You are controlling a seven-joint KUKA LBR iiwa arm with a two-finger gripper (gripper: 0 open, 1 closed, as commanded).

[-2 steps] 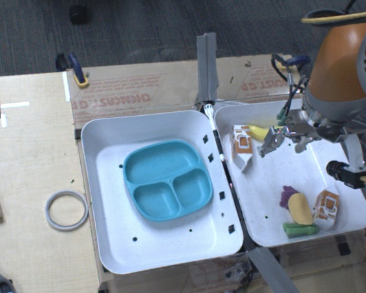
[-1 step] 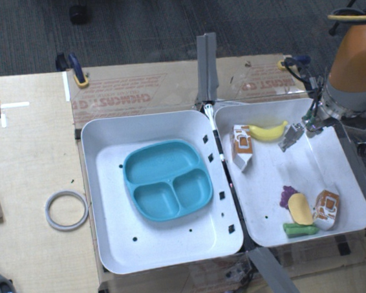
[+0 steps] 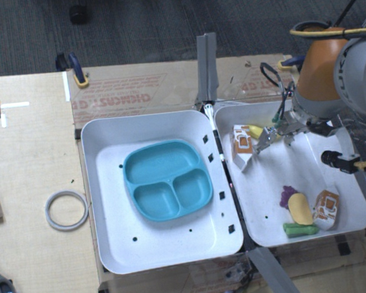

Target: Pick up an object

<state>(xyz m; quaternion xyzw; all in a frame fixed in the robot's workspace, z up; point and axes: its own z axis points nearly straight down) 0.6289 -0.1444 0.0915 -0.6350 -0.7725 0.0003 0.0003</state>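
My gripper [image 3: 277,138] hangs over the far part of the right bin [image 3: 347,226], its two fingers spread open with nothing between them. Just left of it lie a white and orange packet [image 3: 242,141] and a small yellow piece [image 3: 255,130], close to the left fingertip. Near the bin's front edge sit a purple item [image 3: 287,195], a yellow object [image 3: 299,208], a green object [image 3: 300,230] and an orange and white packet [image 3: 327,209]. The grey arm with its orange band [image 3: 320,63] reaches in from the upper right.
The left bin [image 3: 115,247] holds a blue divided plate [image 3: 168,180]. A grey ring [image 3: 67,209] lies on the bench to the left, and scissors [image 3: 1,292] at the bottom left. A metal divider [image 3: 208,68] stands between the bins.
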